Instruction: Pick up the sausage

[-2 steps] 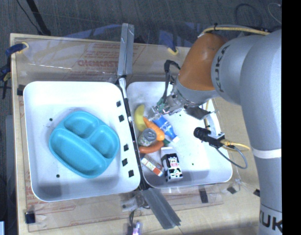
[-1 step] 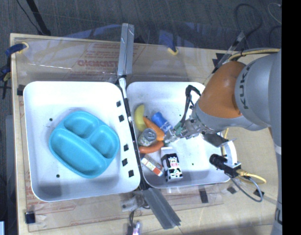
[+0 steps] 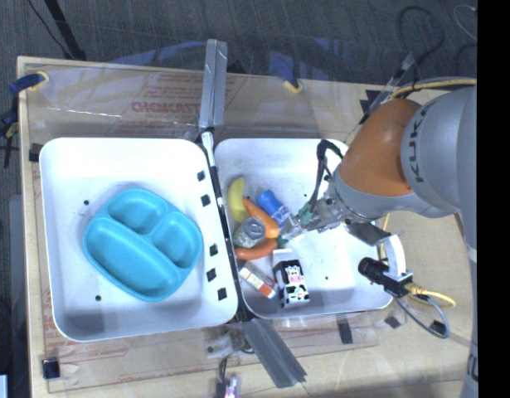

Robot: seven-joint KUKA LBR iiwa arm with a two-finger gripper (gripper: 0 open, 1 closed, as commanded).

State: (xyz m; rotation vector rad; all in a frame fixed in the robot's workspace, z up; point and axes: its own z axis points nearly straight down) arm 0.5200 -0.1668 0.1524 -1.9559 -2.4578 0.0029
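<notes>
One fixed camera looks down at a slant on both white bins (image 3: 64, 222); the arm (image 3: 404, 156) enters from the right.

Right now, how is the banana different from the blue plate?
The banana is yellow, small and narrow; the blue plate is turquoise, much bigger and split into compartments. The banana lies crowded among other toys in the right bin; the plate sits alone in the left bin. Both lie in white bins.
</notes>
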